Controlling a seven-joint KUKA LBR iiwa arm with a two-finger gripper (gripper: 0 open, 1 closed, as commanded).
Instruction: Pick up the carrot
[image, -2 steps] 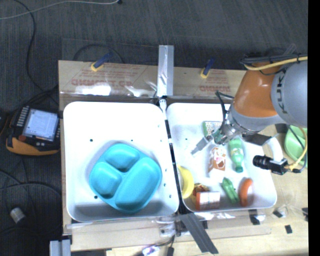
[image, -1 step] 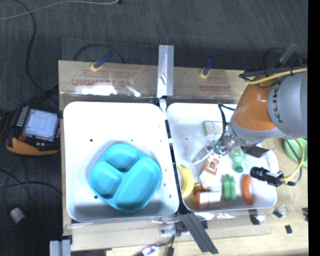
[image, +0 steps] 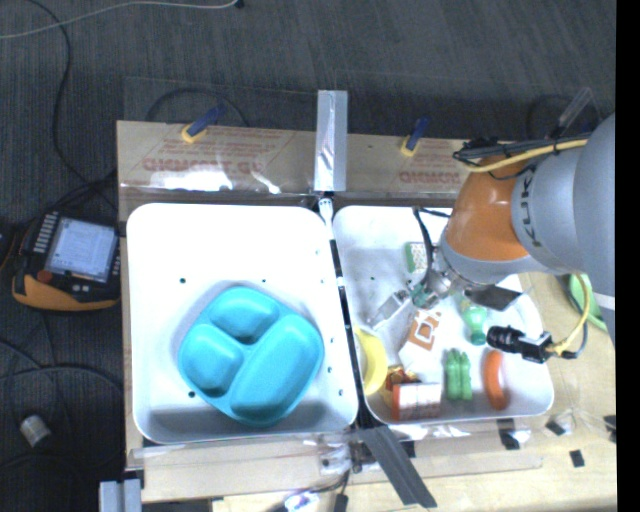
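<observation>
The carrot (image: 494, 378), a short orange piece, lies near the front right corner of the right bin (image: 378, 250), just right of a ridged green toy (image: 457, 373). My gripper (image: 421, 293) hangs low over the middle of that bin, below the orange wrist band. It stands to the left of and behind the carrot, about a hand's width away, close to a small orange-and-white box (image: 425, 331). The wrist hides how the gripper stands and whether anything is in it.
The right bin also holds a green packet (image: 414, 256), a round green item (image: 474, 322), a yellow piece (image: 372, 362), a red-and-white can (image: 414, 399) and a silvery wrapper (image: 384, 309). A blue divided plate (image: 250, 350) lies in the left bin (image: 160, 250).
</observation>
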